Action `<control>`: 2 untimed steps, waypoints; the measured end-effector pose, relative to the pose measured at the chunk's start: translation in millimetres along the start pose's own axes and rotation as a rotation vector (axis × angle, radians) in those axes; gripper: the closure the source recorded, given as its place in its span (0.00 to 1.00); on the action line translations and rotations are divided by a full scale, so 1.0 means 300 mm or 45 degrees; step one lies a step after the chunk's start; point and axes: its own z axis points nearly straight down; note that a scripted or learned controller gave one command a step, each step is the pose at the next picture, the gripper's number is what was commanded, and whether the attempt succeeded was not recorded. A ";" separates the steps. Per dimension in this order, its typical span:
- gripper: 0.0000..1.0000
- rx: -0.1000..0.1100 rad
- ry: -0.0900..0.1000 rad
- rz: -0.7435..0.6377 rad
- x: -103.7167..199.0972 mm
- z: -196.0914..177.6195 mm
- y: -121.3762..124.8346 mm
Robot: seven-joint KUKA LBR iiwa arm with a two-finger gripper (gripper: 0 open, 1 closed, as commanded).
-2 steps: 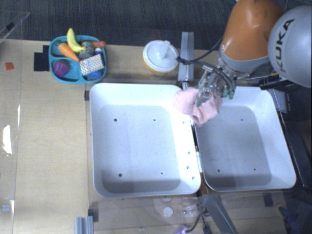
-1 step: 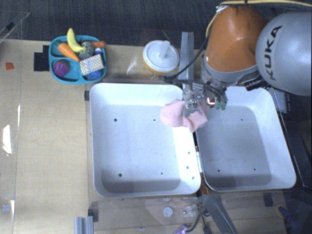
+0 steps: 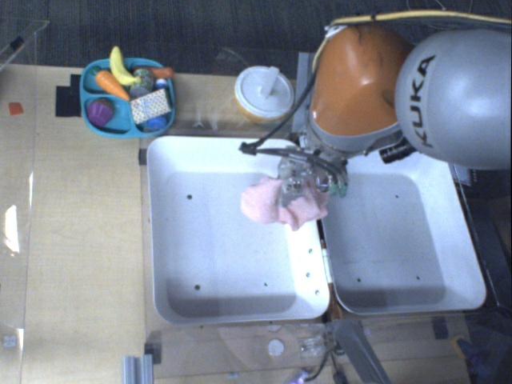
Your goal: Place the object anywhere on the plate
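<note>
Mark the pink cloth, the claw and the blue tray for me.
pink cloth (image 3: 260,204), camera view, its left lobe.
claw (image 3: 298,184), camera view, midway between its fingertips.
blue tray (image 3: 86,112), camera view, its left rim.

Cloth (image 3: 282,202) (right side) in left bin (image 3: 184,246)

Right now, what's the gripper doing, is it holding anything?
Gripper: it sits right over the pink cloth in the left bin; open, closed or holding cannot be told.
</note>
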 end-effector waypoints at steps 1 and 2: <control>1.00 0.000 0.000 0.000 0.094 -0.033 0.144; 1.00 0.000 0.001 0.001 0.153 -0.033 0.307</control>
